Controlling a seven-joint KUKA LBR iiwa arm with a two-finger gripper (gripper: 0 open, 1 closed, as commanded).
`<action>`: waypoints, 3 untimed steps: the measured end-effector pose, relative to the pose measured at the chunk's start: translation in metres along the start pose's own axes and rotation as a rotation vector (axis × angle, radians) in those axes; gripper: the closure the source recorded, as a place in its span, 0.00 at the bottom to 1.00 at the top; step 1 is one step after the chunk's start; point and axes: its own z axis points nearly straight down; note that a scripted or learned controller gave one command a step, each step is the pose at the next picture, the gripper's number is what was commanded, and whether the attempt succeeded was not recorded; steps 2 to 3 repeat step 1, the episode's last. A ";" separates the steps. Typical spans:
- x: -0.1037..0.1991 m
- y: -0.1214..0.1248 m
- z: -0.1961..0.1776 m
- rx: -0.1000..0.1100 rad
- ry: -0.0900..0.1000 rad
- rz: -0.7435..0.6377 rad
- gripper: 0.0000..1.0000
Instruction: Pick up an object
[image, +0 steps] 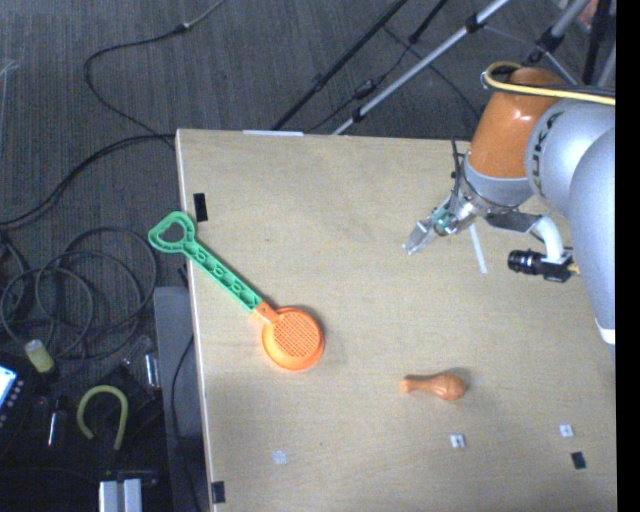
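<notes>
Your strainer (290, 338), green handle and orange sieve, lies flat at the desk's (350, 200) left edge; a nudge could tip it off. The orange drumstick toy (437, 385) may roll. Your gripper (428, 232) hangs empty, slightly parted, well apart from both.

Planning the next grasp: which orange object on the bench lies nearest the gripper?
The small orange pear-shaped piece, below the gripper; the green-handled orange strainer lies farther left.

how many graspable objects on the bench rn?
2. A green-handled orange strainer lies at the left side, and a small orange gourd-shaped piece sits lower centre. The arm may hide more at the right.
</notes>
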 end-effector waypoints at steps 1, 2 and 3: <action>-0.022 -0.017 -0.059 0.007 0.003 -0.022 1.00; -0.022 -0.017 -0.059 0.007 0.003 -0.022 1.00; -0.022 -0.017 -0.059 0.007 0.003 -0.022 1.00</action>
